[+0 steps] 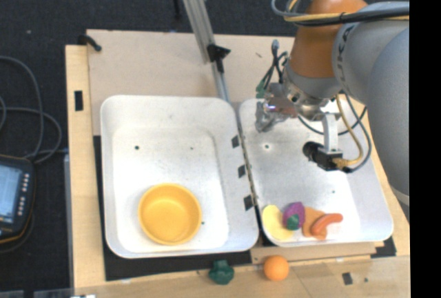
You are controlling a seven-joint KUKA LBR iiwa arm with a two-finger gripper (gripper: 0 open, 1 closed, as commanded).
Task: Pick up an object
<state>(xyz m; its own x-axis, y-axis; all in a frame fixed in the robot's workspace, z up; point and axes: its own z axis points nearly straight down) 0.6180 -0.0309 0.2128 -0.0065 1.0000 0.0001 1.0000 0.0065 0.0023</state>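
Observation:
My gripper (265, 117) hangs over the far left part of the right bin (358, 186), near the divider between the bins. Nothing shows between its fingers. A cluster of small toy foods lies at the near edge of the right bin: a yellow piece (271, 219), a purple piece with a green end (294, 214), and an orange-red carrot-like piece (322, 222). The gripper is well away from them, toward the far side. A yellow bowl (169, 213) sits in the near part of the left bin (138, 124).
An orange ball (275, 267) and a small green object (221, 272) lie on the bench in front of the bins. A slanted aluminium rail (200, 21) stands behind the bins. Black cables and a connector (324, 155) hang from the wrist over the right bin.

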